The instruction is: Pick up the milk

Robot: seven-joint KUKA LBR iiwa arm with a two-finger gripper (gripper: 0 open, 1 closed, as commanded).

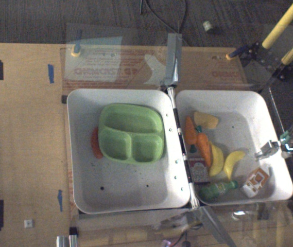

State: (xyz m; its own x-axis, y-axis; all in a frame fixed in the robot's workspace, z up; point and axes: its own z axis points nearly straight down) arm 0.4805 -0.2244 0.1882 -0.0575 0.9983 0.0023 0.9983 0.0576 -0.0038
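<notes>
So the milk carton (256,181) is lying tipped over in the near right corner of the right bin (249,103), its long axis slanting toward the corner. The gripper (271,148) hangs at the bin's right rim, just above and slightly right of it. Can't tell if it's open or closed. Short hop down-left, I'd guess.
</notes>
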